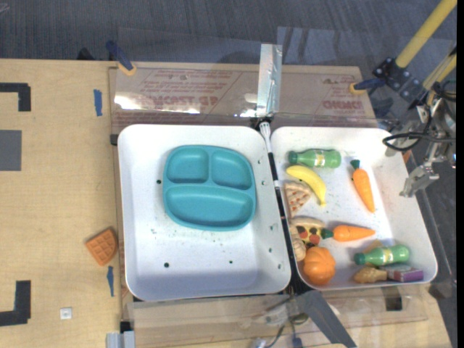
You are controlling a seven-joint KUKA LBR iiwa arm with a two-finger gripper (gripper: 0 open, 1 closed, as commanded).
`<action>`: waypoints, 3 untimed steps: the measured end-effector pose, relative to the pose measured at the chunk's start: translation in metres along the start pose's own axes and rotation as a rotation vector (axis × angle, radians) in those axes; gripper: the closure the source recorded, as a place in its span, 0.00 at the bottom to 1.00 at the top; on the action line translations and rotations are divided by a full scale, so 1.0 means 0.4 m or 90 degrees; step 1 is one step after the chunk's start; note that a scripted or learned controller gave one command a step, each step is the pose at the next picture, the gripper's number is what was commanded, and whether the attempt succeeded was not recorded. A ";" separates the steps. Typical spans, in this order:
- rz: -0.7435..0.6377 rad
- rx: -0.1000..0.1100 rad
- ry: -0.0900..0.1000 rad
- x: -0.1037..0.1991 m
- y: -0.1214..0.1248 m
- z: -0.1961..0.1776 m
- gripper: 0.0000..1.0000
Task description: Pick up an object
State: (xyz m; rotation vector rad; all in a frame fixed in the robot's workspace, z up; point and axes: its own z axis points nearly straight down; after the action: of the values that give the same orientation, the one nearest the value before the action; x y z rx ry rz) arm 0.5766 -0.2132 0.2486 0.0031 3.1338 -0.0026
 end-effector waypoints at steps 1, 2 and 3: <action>-0.026 -0.003 0.007 -0.019 -0.019 0.279 0.00; 0.040 0.007 -0.021 -0.061 -0.034 0.357 0.00; 0.118 0.005 -0.019 -0.106 -0.035 0.360 0.00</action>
State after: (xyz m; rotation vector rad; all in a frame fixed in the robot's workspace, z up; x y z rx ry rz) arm 0.6202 -0.2276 0.1049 0.2914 3.0899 -0.0147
